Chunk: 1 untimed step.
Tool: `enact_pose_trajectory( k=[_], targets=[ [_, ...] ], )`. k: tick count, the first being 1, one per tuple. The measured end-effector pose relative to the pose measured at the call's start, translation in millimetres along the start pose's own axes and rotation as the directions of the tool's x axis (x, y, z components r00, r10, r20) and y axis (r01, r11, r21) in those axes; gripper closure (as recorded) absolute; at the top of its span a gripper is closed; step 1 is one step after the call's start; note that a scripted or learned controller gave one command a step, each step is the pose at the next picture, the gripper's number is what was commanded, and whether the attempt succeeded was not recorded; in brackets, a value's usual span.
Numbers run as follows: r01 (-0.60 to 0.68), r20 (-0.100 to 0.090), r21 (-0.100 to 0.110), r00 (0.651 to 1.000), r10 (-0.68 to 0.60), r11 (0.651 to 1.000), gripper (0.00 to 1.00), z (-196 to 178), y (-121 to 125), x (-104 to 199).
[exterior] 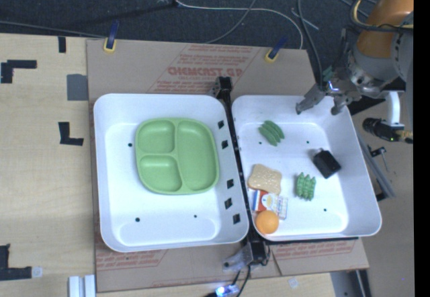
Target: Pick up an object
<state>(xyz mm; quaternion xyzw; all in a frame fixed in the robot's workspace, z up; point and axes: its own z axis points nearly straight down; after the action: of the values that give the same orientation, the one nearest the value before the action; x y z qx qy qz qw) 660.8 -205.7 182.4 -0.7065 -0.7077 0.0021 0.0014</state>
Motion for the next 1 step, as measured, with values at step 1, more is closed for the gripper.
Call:
enact_pose_trajectory(
  k=[1],
  targets=[
    [0.0, 0.0, 0.0, 1.0, 0.0, 1.0, 0.0, 64.1, -0.5, -1.6]
  ],
)
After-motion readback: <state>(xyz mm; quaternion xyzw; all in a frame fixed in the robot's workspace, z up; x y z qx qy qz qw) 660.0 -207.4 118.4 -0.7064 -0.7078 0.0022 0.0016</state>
